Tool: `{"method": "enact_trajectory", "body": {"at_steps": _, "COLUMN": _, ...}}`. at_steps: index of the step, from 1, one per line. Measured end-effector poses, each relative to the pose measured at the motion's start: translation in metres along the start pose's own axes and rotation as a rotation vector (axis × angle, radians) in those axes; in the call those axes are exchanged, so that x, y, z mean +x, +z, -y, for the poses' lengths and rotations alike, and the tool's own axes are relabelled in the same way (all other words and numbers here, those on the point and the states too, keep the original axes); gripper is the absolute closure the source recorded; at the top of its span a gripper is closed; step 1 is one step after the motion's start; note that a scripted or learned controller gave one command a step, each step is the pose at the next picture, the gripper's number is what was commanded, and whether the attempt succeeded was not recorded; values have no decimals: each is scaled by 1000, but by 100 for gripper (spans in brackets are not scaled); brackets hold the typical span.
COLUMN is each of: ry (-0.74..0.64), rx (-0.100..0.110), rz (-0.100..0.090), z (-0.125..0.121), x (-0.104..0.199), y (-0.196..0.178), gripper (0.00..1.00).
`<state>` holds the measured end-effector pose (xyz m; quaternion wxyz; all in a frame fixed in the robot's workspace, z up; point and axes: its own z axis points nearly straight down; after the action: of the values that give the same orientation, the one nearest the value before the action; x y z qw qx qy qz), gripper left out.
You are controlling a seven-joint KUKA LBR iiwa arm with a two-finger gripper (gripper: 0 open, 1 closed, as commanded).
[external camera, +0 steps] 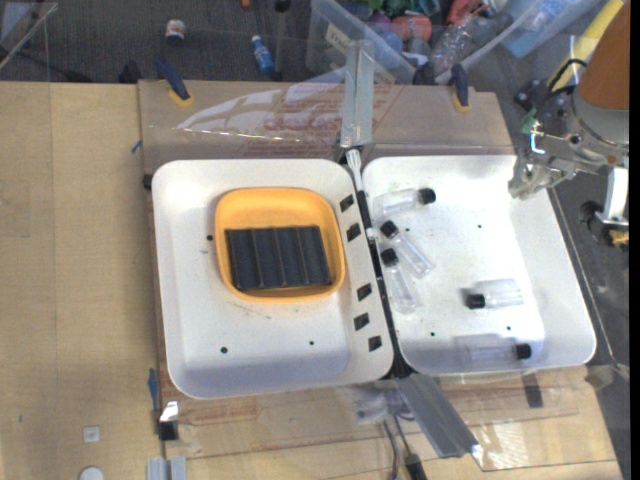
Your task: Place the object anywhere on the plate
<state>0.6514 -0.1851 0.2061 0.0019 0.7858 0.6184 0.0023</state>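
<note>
An orange plate sits in the left bin. A black ridged rectangular object lies flat on the plate and covers most of its middle. My gripper hangs at the far right edge of the right bin, well away from the plate, and I see nothing in it. The orange-banded arm rises behind it at the top right.
Several clear vials with black caps lie in the right bin: one near the divider at the back, two below it, one at mid-right, one at the front. A tub of toys stands behind the bins.
</note>
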Motion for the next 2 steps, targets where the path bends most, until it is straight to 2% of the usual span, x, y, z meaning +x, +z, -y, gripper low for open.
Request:
{"method": "enact_trajectory", "body": {"at_steps": 1, "ry": 30, "rx": 2, "rz": 2, "z": -14, "x": 12, "y": -106, "gripper": 100}}
{"method": "enact_trajectory", "body": {"at_steps": 2, "ry": -174, "rx": -1, "rz": 3, "z": -22, "x": -20, "y": -198, "gripper": 100}}
